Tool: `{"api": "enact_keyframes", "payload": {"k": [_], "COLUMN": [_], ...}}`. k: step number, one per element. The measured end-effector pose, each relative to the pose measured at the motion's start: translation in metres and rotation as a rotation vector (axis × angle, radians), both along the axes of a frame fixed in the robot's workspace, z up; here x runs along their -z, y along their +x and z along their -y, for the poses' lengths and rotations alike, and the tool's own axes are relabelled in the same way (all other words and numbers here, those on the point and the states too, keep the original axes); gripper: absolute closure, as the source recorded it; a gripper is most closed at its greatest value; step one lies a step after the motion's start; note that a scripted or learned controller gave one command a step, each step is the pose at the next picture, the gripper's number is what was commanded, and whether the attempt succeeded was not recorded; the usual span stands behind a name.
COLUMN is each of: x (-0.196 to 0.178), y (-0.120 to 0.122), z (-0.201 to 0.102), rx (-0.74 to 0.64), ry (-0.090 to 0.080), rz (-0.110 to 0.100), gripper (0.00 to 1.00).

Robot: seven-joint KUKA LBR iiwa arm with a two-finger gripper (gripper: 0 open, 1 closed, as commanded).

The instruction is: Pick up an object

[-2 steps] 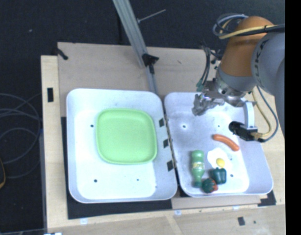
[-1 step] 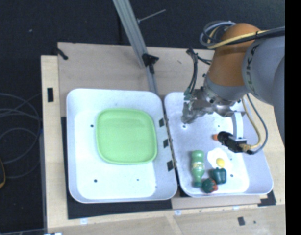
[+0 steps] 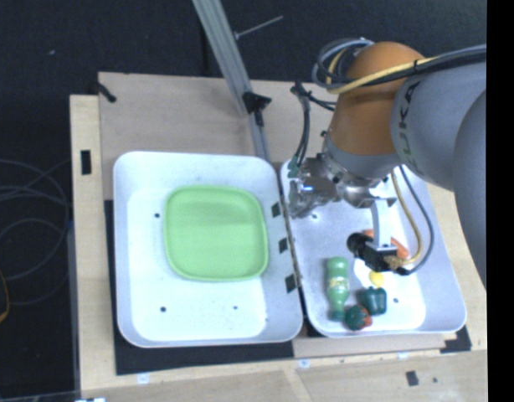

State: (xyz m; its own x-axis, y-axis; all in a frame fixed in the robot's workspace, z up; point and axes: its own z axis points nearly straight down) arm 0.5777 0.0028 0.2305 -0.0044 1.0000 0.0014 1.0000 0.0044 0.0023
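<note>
Step in hand: approach and target selection; no object is held. The gripper [image 3: 300, 196] sits low at the view's left side of the right bin [image 3: 441, 304], just beside the wall between it and the left bin [image 3: 136, 249]. The arm [image 3: 382, 107] reaches in over the bin's upper half. No object shows at the gripper, and the bin floor around it looks bare. Whether the gripper is spread or closed cannot be told from this angle, because the wrist hides its tip. The candidate objects lie lower in the view, in the same bin, apart from the gripper. They are a green bottle [image 3: 336, 278] lying lengthwise toward the lower edge, a dark green lump [image 3: 355, 316] touching or just beside the bottle's lower end, and a teal block [image 3: 375, 300] just right of both. A green plate [image 3: 215, 233] lies flat in the left bin. Judged progress: early, with no grasp yet made. The next move calls for travel toward the lower edge of the right bin to bring the gripper above one object, then alignment across that object's narrow axis before descent. The bottle is the most exposed target, but its rounded body is likely to roll under an off-centre pinch. The three pieces sit close together, so a descent on any one risks pushing its neighbours.
</note>
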Motion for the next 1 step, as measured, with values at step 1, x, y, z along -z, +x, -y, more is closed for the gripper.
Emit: {"api": "enact_keyframes", "payload": {"k": [1], "x": [0.0046], "y": [-0.0304], "z": [-0.0446], "rx": [0.001], "ry": [-0.001], "rz": [-0.002], "gripper": [1.00]}}
